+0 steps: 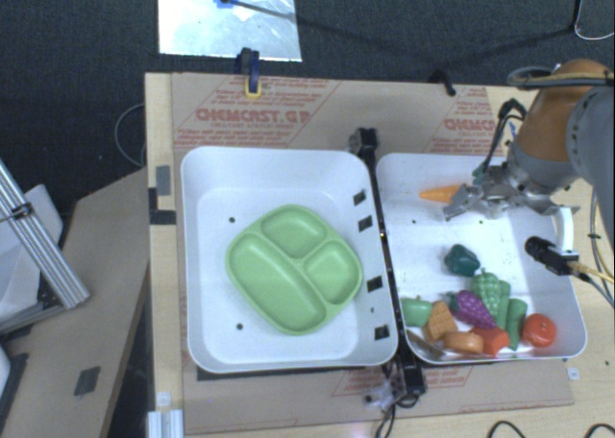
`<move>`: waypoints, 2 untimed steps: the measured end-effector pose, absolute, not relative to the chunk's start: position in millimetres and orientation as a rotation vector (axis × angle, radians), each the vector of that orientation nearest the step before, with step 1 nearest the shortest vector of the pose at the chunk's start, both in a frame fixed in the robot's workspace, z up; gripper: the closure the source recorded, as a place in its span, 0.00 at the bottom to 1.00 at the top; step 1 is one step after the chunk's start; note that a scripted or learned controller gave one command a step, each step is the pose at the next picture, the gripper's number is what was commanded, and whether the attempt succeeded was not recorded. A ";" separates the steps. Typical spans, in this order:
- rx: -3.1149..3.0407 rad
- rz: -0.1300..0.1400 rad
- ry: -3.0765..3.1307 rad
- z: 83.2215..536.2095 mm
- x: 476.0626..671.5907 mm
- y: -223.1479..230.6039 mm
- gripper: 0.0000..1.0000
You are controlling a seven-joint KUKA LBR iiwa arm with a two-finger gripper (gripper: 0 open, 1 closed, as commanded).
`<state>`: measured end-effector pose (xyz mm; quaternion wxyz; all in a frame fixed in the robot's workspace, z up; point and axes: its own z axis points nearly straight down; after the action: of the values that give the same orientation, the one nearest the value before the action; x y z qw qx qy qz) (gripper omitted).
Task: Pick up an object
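Note:
My gripper is low over the back of the right bin, open, with nothing visible between its fingers. An orange toy carrot lies just to its left, its thick end close to the gripper; I cannot tell whether they touch. A dark green toy pepper sits alone mid-bin, in front of the gripper. Several toy foods crowd the front right corner, among them purple grapes, a green ridged vegetable and a red tomato.
The left bin holds a light green divided plate. A black divider with clips runs between the bins. A black cable connector hangs from the arm over the right bin's right side.

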<state>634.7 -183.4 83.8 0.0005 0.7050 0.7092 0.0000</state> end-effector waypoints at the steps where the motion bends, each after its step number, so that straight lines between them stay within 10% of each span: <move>1: 2.210 0.004 2.226 96.5 636.0 -183.6 1.00; 2: 2.211 0.006 2.223 141.0 635.0 -184.2 1.00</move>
<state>635.0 -184.2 141.0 0.0030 0.7053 0.7089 0.0018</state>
